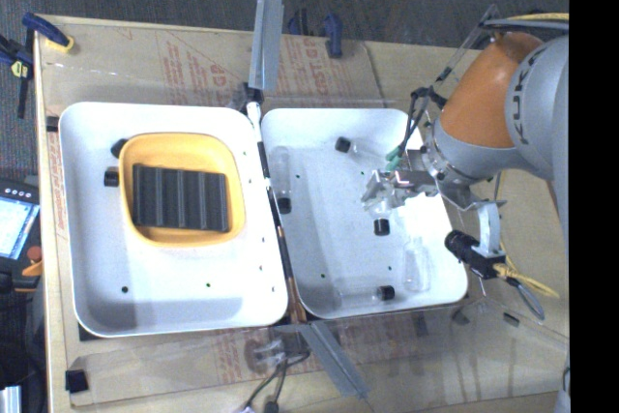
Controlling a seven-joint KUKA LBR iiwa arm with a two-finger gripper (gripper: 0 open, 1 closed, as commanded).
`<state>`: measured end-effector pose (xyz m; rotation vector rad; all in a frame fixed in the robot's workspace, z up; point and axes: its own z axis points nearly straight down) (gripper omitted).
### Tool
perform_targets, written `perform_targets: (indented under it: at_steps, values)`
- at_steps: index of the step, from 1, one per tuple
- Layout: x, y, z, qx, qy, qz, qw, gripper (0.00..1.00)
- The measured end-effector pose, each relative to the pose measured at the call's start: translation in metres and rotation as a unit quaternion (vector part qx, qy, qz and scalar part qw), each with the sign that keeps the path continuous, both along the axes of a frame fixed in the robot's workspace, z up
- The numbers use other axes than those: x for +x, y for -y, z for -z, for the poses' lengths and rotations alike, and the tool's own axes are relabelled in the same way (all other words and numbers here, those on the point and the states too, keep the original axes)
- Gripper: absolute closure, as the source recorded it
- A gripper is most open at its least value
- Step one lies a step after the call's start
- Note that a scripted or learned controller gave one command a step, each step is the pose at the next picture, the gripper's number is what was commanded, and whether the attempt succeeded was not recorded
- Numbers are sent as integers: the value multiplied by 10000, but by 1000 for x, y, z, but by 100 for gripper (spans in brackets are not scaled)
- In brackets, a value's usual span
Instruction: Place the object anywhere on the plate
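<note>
The dark ribbed block (181,196) already lies on the yellow plate (181,146) in the left bin (87,208). It looks stiff and light, best gripped across its long edges. The gripper (385,191) hangs over the right bin (319,276), well apart; I cannot tell whether it is open.

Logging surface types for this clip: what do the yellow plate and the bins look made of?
Yellow plate: probably plastic or glazed ceramic, smooth and slightly glossy, with a dark ribbed insert, possibly rubber. Left bin and right bin: likely moulded white plastic, judging by rounded corners and soft sheen.
</note>
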<state>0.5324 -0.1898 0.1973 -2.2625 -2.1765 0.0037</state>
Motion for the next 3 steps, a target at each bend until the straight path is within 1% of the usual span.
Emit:
perform_targets:
  at_steps: [1, 2, 3]
  values:
    - [27, -86, -15, 6, 2, -431, 9991, 100]
    - [80, -178, 7, 6, -6, -603, 9982, 100]
    - [80, -178, 7, 5, -6, -603, 9982, 0]
